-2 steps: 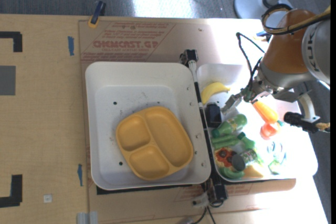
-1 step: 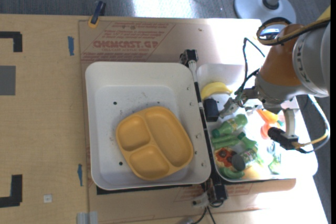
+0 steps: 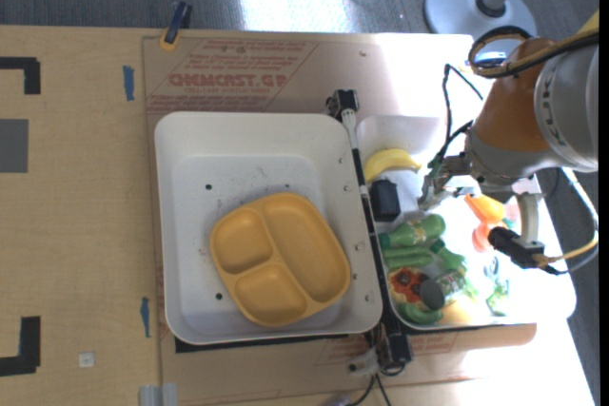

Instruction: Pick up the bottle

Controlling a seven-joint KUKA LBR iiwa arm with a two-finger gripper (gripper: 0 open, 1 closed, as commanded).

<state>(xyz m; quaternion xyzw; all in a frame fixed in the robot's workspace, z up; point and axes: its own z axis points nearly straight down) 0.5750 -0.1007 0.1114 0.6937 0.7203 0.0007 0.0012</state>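
We see the left bin point(image 3: 181, 204) holding a yellow divided plate point(image 3: 279, 259) low in its floor, with bare white room above and to the plate's left; the right bin point(image 3: 409, 130) is crowded, a banana point(image 3: 388, 162) near its upper left, a black block point(image 3: 384, 201) just below it against the shared rim; the green bottle point(image 3: 416, 235) lies on its side mid-bin, pressed among other green and red toys; the gripper point(image 3: 433, 188) hangs just above the bottle's upper end; we cannot tell how its jaws stand, nor see anything held.
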